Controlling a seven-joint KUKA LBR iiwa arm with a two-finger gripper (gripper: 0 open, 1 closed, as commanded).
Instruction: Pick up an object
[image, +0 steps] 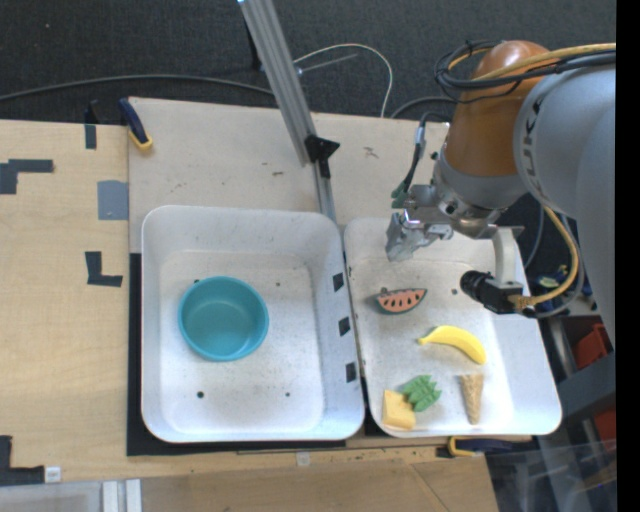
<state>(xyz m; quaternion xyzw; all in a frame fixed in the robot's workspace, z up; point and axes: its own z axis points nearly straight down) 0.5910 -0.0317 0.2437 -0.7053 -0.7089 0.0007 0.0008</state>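
Note:
My gripper (402, 247) hangs over the far part of the right bin (520, 400), a little above and behind a watermelon slice (401, 300). Nothing shows between its fingers. A yellow banana (455, 343) lies in the middle of that bin. Near the front edge sit a green leafy piece (423, 391), a yellow cheese wedge (397, 411) and an ice cream cone (471, 396). A teal bowl (224, 318) stands in the left bin (170, 240).
A slanted metal pole (292, 100) rises behind the bins' shared wall. The grey arm with its orange band (500, 110) crosses the upper right. Cables run along the arm and behind the bench.

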